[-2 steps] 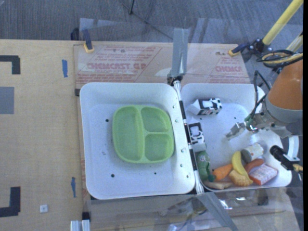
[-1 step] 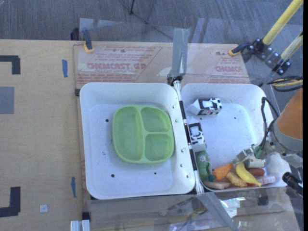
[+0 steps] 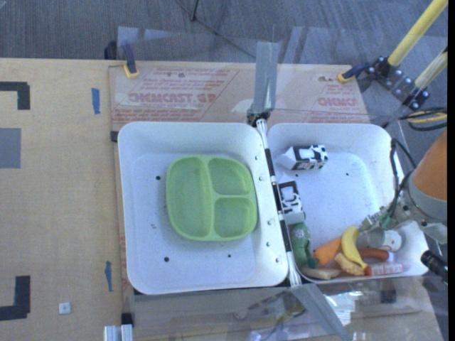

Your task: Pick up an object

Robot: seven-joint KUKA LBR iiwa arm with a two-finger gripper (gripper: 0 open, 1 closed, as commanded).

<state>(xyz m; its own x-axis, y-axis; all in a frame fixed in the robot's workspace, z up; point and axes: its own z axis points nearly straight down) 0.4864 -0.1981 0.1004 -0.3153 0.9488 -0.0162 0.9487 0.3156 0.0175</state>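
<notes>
Gripper [image 3: 380, 222]: seen low over the right bin's near right corner, beside the heap of toy food; how far its jaws are parted cannot be told, and nothing is seen held between them.
Arm: grey, with an orange band [image 3: 434, 170], entered from the right edge.
Right bin [image 3: 334, 135]: a black-and-white cow-patterned carton [image 3: 307, 156] is laid near the far left corner; a banana [image 3: 351, 245], a carrot [image 3: 328, 250], a green item [image 3: 301, 241] and other small food pieces are crowded along the near wall.
Banana: placed just beside the gripper; contact cannot be told.
Left bin [image 3: 135, 190]: a green divided plate [image 3: 211, 197] is set flat near the middle.
Divider: a black-and-white tag [image 3: 288, 197] is seen on the strip between the bins.
Bench: tan board [image 3: 57, 190] with blue tape marks and black corner marks, cardboard behind the bins.
Room: grey carpet [image 3: 85, 13] is seen beyond, with yellow poles [image 3: 424, 21] at the far right.
</notes>
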